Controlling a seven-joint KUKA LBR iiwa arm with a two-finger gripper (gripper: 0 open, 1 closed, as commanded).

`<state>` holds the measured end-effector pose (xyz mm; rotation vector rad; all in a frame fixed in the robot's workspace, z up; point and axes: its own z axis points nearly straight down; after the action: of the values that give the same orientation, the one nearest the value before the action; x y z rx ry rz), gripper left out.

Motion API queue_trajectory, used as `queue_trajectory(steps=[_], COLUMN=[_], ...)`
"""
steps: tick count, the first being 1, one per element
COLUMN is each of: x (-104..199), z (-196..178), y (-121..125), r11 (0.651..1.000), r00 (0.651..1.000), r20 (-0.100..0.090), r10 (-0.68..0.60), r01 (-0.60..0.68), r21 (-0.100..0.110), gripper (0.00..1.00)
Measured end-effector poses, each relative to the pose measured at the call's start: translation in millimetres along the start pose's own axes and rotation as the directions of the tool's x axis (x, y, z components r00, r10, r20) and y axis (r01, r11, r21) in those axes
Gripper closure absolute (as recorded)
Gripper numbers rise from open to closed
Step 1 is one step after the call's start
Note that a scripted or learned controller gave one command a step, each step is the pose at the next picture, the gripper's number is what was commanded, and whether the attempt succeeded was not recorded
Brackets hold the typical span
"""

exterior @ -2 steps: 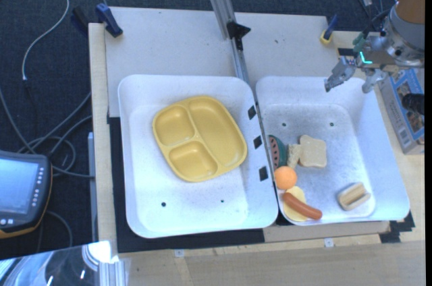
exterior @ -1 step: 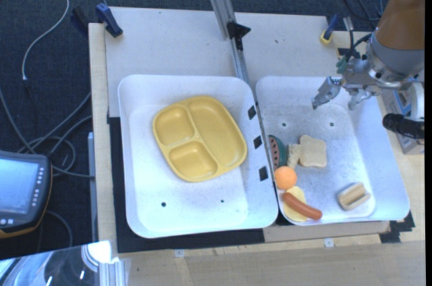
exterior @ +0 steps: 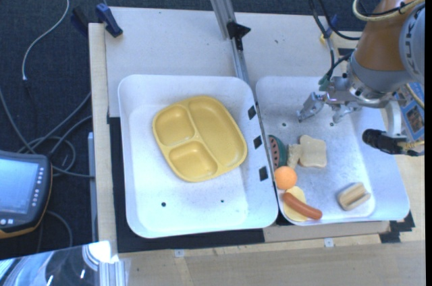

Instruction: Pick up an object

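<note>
- Six toy foods lie in the right bin (exterior: 378, 143), all below the gripper (exterior: 325, 110): one bread slice (exterior: 312, 152), one orange (exterior: 285, 177), one sausage (exterior: 302, 205), one bread roll (exterior: 353, 195), one watermelon wedge (exterior: 274, 150), one banana (exterior: 294, 208).
- Gripper hovers with fingers spread, gripping nothing.
- Bread slice, nearest beneath, looks light and stiff; pinch its flat sides.
- Orange likely rolls, slick.
- One yellow tray (exterior: 198, 137) sits far off in the left bin (exterior: 142, 210).

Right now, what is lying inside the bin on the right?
Toy food in the right bin: a bread slice, an orange, a sausage, a bun and a melon wedge. What's under the sausage is partly covered.
</note>
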<state>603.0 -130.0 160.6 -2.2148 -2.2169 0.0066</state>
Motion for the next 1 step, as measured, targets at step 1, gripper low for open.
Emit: queue_trajectory(steps=[1], x=[4.8], z=[44.0], y=[3.3], r11=[1.0], r00=[1.0], r20=[0.001], r10=[0.0], r01=[0.0], r21=[-0.002], gripper=[0.0])
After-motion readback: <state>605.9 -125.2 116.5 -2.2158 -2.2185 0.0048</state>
